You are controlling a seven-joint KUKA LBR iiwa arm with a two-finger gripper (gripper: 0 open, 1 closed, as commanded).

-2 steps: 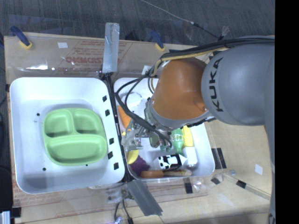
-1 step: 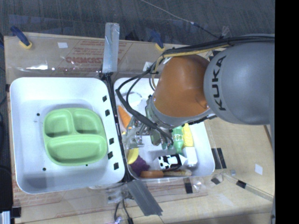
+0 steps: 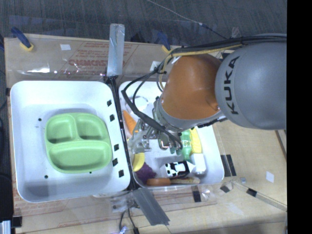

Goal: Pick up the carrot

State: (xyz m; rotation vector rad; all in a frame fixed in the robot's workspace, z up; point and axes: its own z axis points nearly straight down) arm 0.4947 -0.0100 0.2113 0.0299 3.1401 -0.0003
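Two shallow white bins sit side by side on a pale bench covered with clear plastic sheet, dark carpet showing beyond its far edge. Nearest the camera, along the front wall of the right bin [image 3: 214, 172], lies a long orange-brown stick-like item [image 3: 168, 181], with a black-and-white toy cow [image 3: 176, 168] just behind it and a purple piece [image 3: 145, 170] to its left. A yellow piece [image 3: 139, 160] lies beside the purple one, and a green bottle [image 3: 185, 145] and a yellow block [image 3: 195, 141] rest toward the bin's right side. The gripper [image 3: 148, 136] hangs over the middle of this bin, a tangle of metal and black cables; whether it is spread or closed cannot be made out. The carrot [image 3: 129, 122] lies just left of the gripper, against the bin's left wall, angled along it. In the left bin [image 3: 24, 130] rests a green divided plate [image 3: 77, 142]. Farther back, the grey arm [image 3: 253, 87] with its orange band [image 3: 191, 89] covers most of the right bin's rear half.
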